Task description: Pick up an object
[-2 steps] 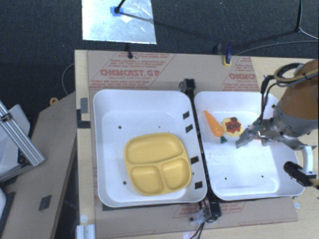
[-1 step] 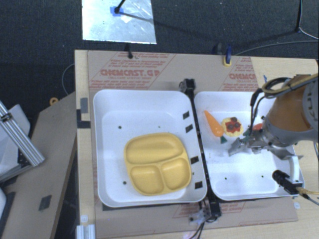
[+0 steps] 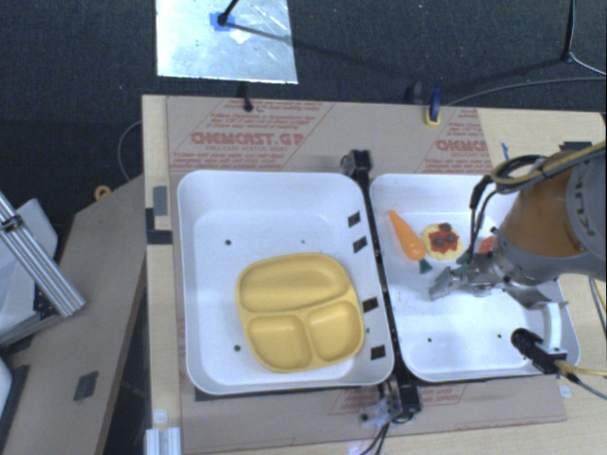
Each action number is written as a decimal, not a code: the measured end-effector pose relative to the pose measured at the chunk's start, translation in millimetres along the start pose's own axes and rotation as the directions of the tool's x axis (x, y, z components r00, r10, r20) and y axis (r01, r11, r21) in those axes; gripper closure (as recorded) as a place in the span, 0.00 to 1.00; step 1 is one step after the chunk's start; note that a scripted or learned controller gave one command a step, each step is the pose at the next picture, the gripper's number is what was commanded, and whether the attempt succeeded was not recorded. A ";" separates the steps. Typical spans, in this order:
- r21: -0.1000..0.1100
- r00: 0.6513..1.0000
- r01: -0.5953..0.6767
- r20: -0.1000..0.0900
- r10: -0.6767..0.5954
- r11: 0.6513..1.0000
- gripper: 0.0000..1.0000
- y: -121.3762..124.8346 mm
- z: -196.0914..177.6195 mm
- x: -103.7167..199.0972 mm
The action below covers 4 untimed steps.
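Two shallow white bins sit side by side on the bench, on a sheet of printed brown cardboard (image 3: pixel 285 136). The left bin (image 3: pixel 204 254) carries a yellow divided plate (image 3: pixel 299 309), lying flat toward its near right corner, with one long compartment and two smaller ones.

The right bin (image 3: pixel 446 349) carries the small things, all gathered toward its far half. An orange carrot (image 3: pixel 408 236) lies at a slant near the far left corner, close to the divider between the bins. Just beside it, toward the middle of the far half, sits a small round yellow toy with a red top (image 3: pixel 441 240); it is too small to name with confidence, perhaps a play-food piece. A small green bit (image 3: pixel 426 264) lies just below the carrot's lower end.

The arm (image 3: pixel 550 221) reaches in over the right edge of the right bin, its orange band showing above the wrist. The gripper (image 3: pixel 442 283) hangs low over the middle of the right bin, its grey fingers pointing toward the left, near the green bit and just below the yellow toy. Whether the claw is spread or clenched cannot be told from this slant, and nothing can be seen between its tips.
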<state>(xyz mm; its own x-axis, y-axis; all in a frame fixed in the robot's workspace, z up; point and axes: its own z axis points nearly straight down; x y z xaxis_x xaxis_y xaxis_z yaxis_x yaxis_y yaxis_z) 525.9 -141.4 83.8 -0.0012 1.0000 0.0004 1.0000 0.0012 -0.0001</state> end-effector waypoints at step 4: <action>-0.004 1.000 0.004 0.001 -0.004 1.000 1.00 12.0 -131.8 -14.5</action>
<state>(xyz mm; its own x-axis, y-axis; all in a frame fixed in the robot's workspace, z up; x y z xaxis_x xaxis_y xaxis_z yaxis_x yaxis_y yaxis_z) 537.9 -155.9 215.6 -0.0048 1.0000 -0.0010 1.0000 0.0048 0.0040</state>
